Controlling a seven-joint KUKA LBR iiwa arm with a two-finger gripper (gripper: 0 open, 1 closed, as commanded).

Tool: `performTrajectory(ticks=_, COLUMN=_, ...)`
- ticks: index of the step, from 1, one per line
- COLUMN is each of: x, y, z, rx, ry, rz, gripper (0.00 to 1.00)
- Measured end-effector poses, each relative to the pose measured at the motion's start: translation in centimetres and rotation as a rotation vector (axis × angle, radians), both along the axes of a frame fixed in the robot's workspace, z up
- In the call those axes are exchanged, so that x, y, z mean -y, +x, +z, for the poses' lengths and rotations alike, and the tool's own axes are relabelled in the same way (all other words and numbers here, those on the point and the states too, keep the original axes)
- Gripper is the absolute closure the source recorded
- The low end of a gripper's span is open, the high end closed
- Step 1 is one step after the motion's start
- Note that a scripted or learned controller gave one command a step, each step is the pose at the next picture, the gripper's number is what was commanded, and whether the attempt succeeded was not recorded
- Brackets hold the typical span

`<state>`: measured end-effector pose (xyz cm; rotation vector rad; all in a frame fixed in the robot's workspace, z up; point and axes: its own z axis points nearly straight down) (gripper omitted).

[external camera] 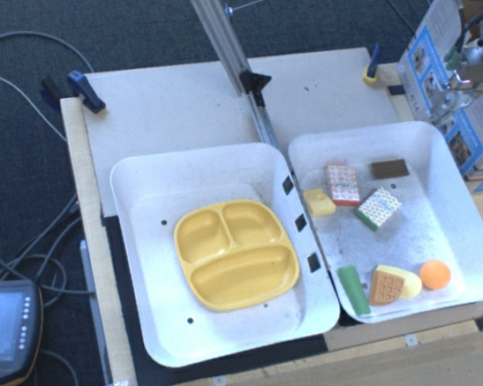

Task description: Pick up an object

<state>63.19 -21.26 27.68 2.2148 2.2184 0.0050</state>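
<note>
Gripper [472, 57] at right edge, state impossible to tell; smooth yellow divided plate [235, 254]; round orange ball [435, 275]; green cylinder [352, 289].

So two shallow white plastic bins are sitting side by side on the bench. The left bin [142, 246] is holding a yellow three-compartment plastic plate [236, 253] around its middle. In the right bin [457, 202], a small pale yellow block [319, 202], a red-and-white patterned box [342, 184] and a flat brown block [389, 169] are lining the back, a green-and-white checkered box [378, 208] is sitting mid-bin, and a green cylinder [352, 290], a waffle-textured toy piece [386, 285] and an orange ball [435, 275] are running left to right along the front.
</note>
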Motion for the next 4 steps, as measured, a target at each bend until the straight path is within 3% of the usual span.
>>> performTrajectory(ticks=4, x=-22.4, y=2.0, z=-3.1, rx=-0.010, ry=0.005, rz=0.005, gripper=1.00)
